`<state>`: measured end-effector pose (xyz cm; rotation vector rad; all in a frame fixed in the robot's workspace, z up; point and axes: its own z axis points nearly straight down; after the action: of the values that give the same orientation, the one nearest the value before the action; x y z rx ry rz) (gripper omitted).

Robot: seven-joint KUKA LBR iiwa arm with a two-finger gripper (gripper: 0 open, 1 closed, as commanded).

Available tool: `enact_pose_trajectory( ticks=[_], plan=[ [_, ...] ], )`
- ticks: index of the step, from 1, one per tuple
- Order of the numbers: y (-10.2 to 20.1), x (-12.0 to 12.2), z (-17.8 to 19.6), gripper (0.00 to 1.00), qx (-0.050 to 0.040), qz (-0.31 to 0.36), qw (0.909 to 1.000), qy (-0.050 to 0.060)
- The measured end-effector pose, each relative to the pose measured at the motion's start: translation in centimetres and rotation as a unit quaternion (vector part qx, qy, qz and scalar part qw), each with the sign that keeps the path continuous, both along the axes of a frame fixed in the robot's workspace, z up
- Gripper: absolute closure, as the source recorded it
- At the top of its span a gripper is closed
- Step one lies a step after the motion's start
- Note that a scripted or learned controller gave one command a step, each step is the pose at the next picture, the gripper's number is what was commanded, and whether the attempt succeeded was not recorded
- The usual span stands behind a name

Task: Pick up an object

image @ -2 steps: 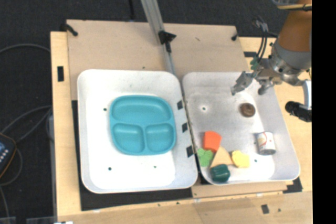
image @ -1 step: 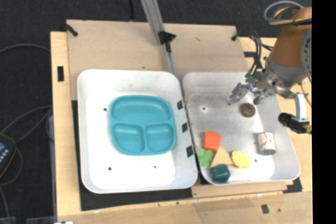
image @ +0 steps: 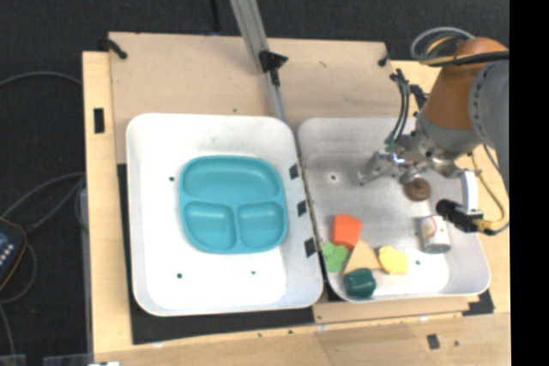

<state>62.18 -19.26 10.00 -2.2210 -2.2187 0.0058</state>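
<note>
Nothing picked up yet: the toys lie in the right bin.

The gripper (image: 371,173) hangs above the bare middle of the right bin (image: 343,137), and I cannot tell if it is open or closed. The orange block (image: 346,229), green block (image: 334,255), tan wedge (image: 364,255), yellow piece (image: 394,260) and dark green piece (image: 360,282) sit together near the bin's front edge. The grab is still to do.

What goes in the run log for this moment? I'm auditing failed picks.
gripper: over right bin, nothing seen held | orange block, yellow piece, green pieces: near front edge | teal tray: left bin
</note>
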Motion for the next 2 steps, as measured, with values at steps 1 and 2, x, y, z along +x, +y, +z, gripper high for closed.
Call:
enact_pose_trajectory(
  ticks=[1,2],
  plan=[
    [-0.1,0.2,1.6,1.0,-0.0007,-0.001,1.0,-0.004],
    [0.1,1.0,7.8,1.0,-0.0008,0.002,1.0,-0.006]
  ],
)
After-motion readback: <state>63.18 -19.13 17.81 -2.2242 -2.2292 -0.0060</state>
